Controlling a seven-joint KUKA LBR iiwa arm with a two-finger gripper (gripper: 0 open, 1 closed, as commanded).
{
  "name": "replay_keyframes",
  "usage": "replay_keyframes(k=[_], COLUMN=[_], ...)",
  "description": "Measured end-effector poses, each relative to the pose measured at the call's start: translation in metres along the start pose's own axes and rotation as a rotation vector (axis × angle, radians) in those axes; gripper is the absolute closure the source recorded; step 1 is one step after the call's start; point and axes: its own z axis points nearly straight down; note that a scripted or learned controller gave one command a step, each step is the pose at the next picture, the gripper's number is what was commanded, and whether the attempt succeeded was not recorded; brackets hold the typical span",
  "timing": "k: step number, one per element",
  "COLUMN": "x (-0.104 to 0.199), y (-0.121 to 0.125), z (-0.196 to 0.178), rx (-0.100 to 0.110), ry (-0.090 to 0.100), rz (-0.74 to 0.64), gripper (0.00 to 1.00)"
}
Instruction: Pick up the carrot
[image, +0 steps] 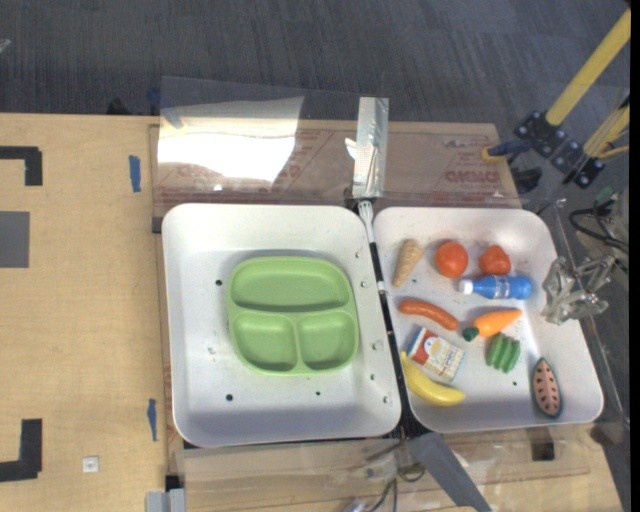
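The carrot (497, 322) is small and orange with a green stub at its left end. It lies near the middle of the right bin (578, 345), pointing up to the right. A blue bottle (500, 288) lies just above it, a red sausage (430, 313) just to its left and a green pepper (503, 353) just below it. Nothing covers the carrot.
The right bin also holds two red tomatoes (451, 258), a tan cone (406, 262), a small carton (438, 355), a banana (432, 385) and a watermelon slice (546, 387). A green divided plate (293, 313) sits in the left bin (190, 300). A tangle of metal clips (570, 290) hangs at the right bin's rim.
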Motion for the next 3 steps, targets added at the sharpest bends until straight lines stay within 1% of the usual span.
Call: replay_keyframes(k=[1,2,3], x=[0.002,0.0,0.022], y=[0.003,0.003,0.015], z=[-0.084,-0.093,-0.121], rx=[-0.002,0.0,-0.005], ry=[0.0,-0.007,0.0], rz=[-0.193,-0.189,-0.434], gripper=[1.0,1.0,1.0])
